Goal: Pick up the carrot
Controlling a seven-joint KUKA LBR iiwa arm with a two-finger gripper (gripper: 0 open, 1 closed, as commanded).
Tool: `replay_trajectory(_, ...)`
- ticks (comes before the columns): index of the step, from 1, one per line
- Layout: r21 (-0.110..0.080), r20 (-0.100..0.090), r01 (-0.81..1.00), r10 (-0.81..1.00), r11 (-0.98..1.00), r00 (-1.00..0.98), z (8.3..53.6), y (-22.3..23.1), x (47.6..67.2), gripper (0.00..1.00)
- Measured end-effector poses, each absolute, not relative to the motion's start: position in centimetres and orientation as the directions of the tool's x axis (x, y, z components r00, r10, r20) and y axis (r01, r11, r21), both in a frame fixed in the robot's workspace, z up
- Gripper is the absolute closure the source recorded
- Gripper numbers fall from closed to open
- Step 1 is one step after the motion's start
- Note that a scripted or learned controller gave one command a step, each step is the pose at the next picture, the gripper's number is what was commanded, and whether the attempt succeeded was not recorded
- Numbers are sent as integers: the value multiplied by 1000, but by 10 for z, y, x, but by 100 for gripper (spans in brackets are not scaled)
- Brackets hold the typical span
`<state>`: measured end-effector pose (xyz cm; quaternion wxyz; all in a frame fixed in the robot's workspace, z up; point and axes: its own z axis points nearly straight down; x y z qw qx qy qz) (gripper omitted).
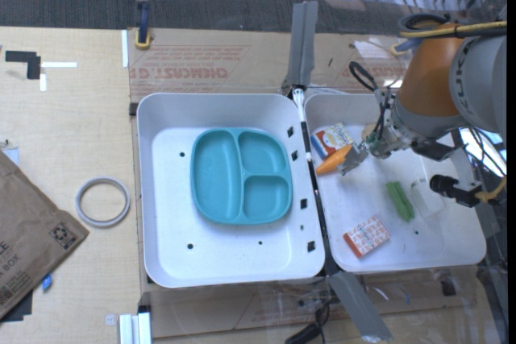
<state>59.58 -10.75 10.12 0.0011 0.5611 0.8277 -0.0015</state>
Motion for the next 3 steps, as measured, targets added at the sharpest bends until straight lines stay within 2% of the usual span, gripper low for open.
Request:
replay_trajectory(1,0,-2,959,959,285,-285,192,-88,628,0)
replay_trajectory(2,0,-2,989,989,151,-151,266,-37,656,0)
replay_trajectory(3,-3,-2,1000,1000,14,-14,191,-81,588,0)
